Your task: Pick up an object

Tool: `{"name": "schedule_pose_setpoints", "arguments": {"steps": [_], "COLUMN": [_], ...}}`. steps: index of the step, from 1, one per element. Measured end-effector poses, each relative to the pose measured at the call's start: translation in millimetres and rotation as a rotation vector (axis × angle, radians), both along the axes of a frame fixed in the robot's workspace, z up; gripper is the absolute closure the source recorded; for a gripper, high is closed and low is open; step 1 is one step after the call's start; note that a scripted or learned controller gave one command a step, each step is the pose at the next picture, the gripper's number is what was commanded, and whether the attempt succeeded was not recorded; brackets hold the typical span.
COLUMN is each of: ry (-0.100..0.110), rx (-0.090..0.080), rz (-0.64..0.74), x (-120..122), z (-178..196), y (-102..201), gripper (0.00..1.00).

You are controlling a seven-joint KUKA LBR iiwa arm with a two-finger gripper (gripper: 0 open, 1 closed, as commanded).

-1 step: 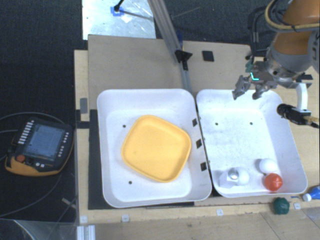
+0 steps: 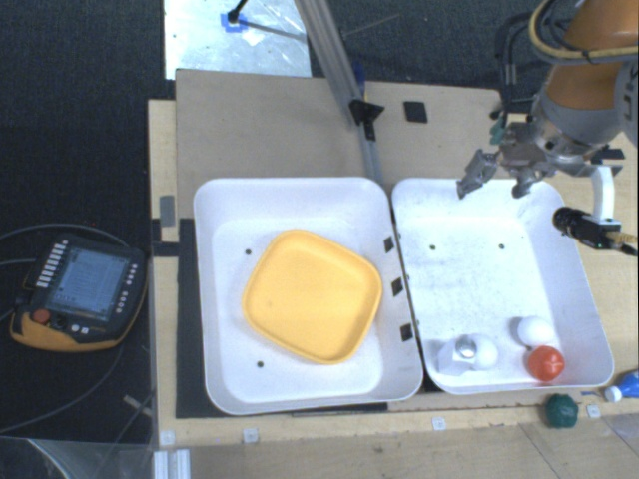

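Observation:
A yellow square plate (image 2: 312,295) lies in the left bin (image 2: 215,267). In the right bin (image 2: 479,257), near the front edge, sit a small clear-and-white object (image 2: 467,351), a white ball (image 2: 532,330) and an orange-red ball (image 2: 545,363). My gripper (image 2: 496,177) hangs above the right bin's back edge, far from those objects. Its two fingers are spread apart with nothing between them.
A dark green ball (image 2: 560,410) and a blue item (image 2: 625,387) lie on the bench outside the right bin's front corner. A metal pole (image 2: 334,48) slants down to the back between the bins. A teach pendant (image 2: 80,297) rests on the floor at left.

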State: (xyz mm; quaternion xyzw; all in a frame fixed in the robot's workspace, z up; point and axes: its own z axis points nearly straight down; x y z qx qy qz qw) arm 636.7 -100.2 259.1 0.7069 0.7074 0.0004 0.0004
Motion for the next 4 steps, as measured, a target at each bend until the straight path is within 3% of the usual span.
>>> {"name": "schedule_pose_setpoints", "arguments": {"steps": [3, 4], "ry": [0.004, -0.001], "rx": [0.000, 0.000], "rz": [-0.001, -0.001], "x": [1, 3], "z": [-171, -158], "y": [2, 2], "gripper": [0.00, 1.00]}}
